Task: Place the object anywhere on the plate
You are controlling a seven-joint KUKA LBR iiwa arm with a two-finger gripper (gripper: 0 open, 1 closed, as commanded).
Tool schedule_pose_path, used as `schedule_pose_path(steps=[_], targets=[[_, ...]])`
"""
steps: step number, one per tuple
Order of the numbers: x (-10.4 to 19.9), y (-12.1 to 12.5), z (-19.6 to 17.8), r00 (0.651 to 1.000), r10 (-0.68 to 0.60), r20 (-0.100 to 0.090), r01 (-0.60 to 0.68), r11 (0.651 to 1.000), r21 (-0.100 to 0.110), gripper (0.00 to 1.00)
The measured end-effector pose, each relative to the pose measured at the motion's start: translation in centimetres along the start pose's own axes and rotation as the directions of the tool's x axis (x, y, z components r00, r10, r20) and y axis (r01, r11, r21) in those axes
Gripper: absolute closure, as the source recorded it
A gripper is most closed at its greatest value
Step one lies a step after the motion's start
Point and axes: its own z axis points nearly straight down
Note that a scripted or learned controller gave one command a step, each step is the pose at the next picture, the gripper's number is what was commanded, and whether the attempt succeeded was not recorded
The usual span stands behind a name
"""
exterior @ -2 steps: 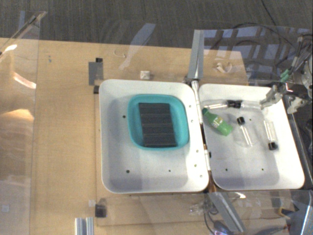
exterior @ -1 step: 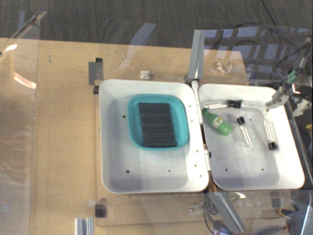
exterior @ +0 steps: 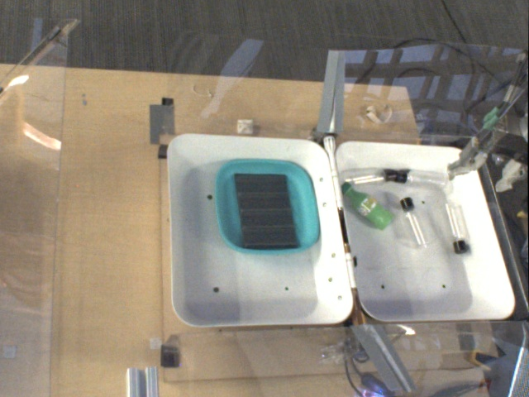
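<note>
Two white bins (exterior: 194,304) side by side on the worktop (exterior: 91,222). Left: one teal plate (exterior: 307,209). Right: one green bottle (exterior: 369,208), three clear tubes (exterior: 387,175). Claw (exterior: 463,162) at far right, state unclear.

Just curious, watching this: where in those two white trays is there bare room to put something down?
Left bin: bare floor in front of and left of the teal plate, whose middle holds a dark ridged block. Right bin: near half bare; the far half is crowded with a green bottle and clear tubes.
</note>
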Motion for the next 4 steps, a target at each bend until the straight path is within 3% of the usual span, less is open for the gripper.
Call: schedule_pose_path(steps=[1,2,3,4], targets=[[-1.2,-0.8,-1.6,0.995,0.100,0.001,-0.100,0.995,0.001,0.00],[-0.2,1.7,-6.3,0.984,0.180,0.001,-0.180,0.984,0.003,0.00],[-1.1,-4.0,-9.2,0.961,0.277,0.000,-0.277,0.961,0.000,0.00],[-2.7,-7.0,-12.6,0.903,0.429,0.001,-0.429,0.903,0.001,0.00]])
